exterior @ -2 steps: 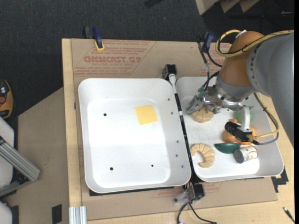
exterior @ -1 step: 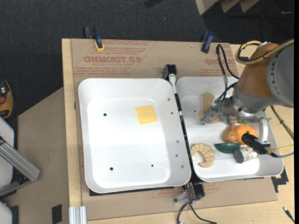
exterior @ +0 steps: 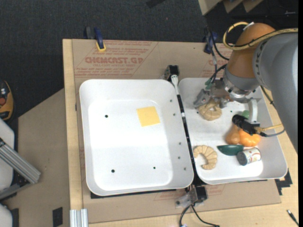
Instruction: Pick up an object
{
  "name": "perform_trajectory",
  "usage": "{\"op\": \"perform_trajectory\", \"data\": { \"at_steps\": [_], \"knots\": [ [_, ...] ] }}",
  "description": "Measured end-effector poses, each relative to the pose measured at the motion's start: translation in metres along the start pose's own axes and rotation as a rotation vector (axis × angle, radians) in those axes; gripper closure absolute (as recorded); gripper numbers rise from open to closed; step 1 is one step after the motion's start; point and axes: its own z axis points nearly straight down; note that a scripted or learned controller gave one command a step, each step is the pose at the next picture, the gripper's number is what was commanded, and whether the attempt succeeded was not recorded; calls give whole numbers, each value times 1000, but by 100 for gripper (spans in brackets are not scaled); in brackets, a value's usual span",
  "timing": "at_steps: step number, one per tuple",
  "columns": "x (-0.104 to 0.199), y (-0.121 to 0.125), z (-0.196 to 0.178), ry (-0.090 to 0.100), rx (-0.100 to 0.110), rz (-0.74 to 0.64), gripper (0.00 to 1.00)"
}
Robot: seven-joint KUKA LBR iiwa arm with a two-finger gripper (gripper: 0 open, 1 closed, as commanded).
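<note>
From the camera view, the arm is reaching in from the right, its orange band sitting over the far part of the right bin. The gripper is hanging low in that bin's far left part, right above a beige lump. From this angle the gripper is overlapping the lump's far edge, and I cannot tell whether it is touching. I cannot tell whether the jaws are apart or together either; the wrist is covering too much.

So the lump is lying on the bin floor near the wall between the bins, and nothing is showing it gripped.

The other things are lying nearer the camera in the same bin. A croissant is curling close to the dividing wall. An orange thing is sitting to the right, well apart from the lump. A teal piece is lying just beside it, nearly touching a small can on its side.

In the left bin, a yellow square is lying flat, right of centre and toward the far side.

Both bins are resting on a brown board, with a blue clamp gripping its far edge.
</note>
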Motion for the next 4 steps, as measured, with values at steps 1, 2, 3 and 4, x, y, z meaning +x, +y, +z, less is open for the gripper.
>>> {"op": "perform_trajectory", "data": {
  "at_steps": [1, 2, 3, 4],
  "knots": [
    [-7, -50, 1, 2, 12, 7, 0],
    [-44, -72, 0, 2, 9, 8, 0],
    [-78, -131, 0, 1, 10, 10, 0],
    [-76, -128, -10, -1, 4, 6, 100]
  ]
}}
